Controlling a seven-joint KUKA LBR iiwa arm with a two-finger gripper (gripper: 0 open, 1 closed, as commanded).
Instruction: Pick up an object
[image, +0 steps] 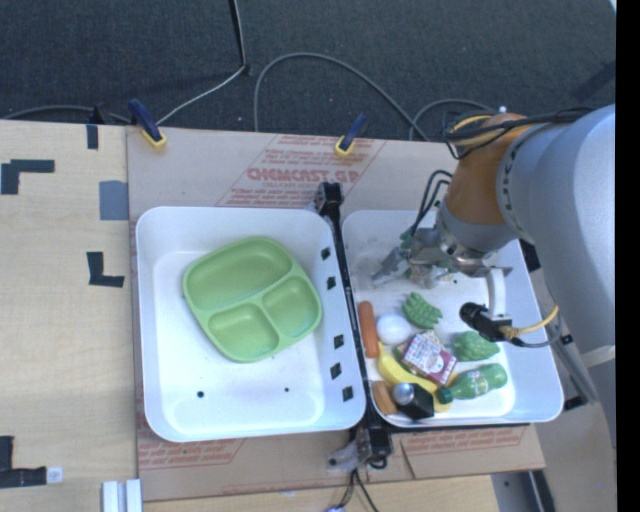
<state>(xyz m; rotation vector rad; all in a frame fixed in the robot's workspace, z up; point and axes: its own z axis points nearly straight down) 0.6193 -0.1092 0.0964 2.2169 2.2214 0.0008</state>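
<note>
My gripper (402, 272) hangs over the upper left part of the right bin (535, 395), open, with nothing between its fingers. Just below it lies a green leafy toy (422, 308). Further down the bin hold an orange carrot (367, 328), a white egg (393, 328), a pink box (425, 352), a yellow banana (398, 372), a green bottle (480, 381) and another green piece (475, 347). A small silver ball (403, 393) and a dark item (418, 404) sit at the front edge.
The left bin (160, 400) holds a green divided plate (253, 297). A black divider with clips (340, 300) runs between the bins. The grey arm (560, 200) with its orange band covers the right bin's far right side. Cables trail behind the bench.
</note>
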